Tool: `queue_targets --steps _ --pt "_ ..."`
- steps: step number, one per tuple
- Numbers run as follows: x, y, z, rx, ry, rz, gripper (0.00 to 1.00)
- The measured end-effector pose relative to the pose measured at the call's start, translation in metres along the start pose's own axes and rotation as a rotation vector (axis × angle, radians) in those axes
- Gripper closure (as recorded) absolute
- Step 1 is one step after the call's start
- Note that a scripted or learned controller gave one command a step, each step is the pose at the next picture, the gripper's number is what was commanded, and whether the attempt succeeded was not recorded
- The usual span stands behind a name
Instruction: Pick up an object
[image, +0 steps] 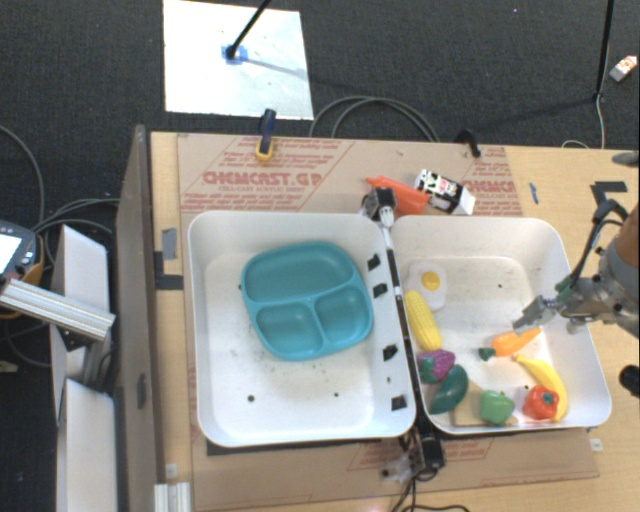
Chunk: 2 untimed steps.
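End effector (540, 312) sits low in the right bin (500, 240), around four o'clock from the view's centre; I cannot tell how its grasp stands, though its tip is touching or just above the toy carrot (512, 343). In that bin I count one carrot, one corn cob (422, 319), one fried egg (431, 281), one banana (546, 377), one tomato (540, 402), one green pepper (496, 406), one purple piece (436, 363) and one dark green piece (450, 385). The left bin (230, 400) holds one teal divided plate (305, 298). Both bins rest on a cardboard-covered tabletop (300, 175) over dark carpet (80, 60). At twelve o'clock lie a clamp (266, 134) and cables (380, 110).
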<state>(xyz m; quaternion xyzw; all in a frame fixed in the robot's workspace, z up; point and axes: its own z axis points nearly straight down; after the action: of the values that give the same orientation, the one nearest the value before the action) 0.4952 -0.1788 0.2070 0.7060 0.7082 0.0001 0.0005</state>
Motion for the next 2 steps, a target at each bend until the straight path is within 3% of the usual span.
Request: queue_targets --steps 1,2 --pt "0.038 0.038 0.085 0.005 0.004 -0.005 0.00" --pt "0.052 0.103 0.124 -0.002 0.001 -0.005 0.00"
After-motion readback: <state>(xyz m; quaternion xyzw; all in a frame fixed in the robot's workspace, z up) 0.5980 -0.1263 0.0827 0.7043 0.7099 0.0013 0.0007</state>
